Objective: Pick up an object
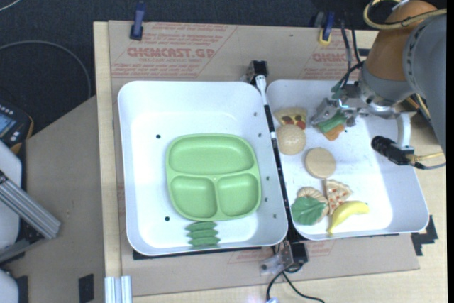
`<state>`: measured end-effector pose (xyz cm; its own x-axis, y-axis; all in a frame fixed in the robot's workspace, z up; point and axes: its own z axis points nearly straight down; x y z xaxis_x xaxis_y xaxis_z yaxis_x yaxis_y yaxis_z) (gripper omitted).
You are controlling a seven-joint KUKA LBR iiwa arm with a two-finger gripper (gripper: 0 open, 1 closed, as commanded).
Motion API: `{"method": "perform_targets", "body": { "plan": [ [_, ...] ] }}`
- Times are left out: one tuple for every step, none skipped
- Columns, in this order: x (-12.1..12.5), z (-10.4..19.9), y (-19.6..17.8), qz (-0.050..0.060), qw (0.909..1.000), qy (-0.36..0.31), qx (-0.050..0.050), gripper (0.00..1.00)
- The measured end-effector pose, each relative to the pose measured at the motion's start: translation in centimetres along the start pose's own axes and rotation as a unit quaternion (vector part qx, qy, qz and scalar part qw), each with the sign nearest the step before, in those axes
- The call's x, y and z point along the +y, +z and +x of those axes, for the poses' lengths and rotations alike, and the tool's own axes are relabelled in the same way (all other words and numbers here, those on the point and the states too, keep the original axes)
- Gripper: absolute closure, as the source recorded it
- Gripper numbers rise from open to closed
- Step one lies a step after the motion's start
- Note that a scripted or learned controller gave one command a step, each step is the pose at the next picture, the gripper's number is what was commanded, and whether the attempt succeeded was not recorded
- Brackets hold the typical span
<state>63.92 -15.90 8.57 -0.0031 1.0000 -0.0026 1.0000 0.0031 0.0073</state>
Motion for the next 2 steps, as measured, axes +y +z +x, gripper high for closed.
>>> {"method": "perform_targets", "body": {
  "plan": [
    [-0.2,0.0,-1.1,0.001,1.0,0.001,0.0,1.0],
    [-5.3,5.6,-10.5,0.002,1.0,-0.001,0.002,1.0]
  ]
}}
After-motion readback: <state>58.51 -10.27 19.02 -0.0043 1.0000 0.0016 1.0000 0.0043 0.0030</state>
